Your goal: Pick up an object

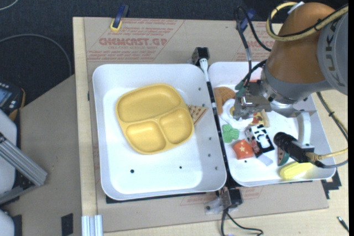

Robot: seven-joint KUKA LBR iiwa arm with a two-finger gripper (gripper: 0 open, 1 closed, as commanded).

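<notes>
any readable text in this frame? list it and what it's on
"CHEMCAST G.P" in red, repeated, on the board under the bins; the repeats are too faint to read in full.
"UK", cut off by the frame edge, on the grey arm.
Black-and-white item in the right bin: markings too blurred to read.

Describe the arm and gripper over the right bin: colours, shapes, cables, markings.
The arm has a rounded orange band above a grey wrist section, with part of a dark letter marking at its right edge. Black cables run along its side and a yellowish hose loops over the top. The gripper is a small grey metal assembly with dark parts.
</notes>
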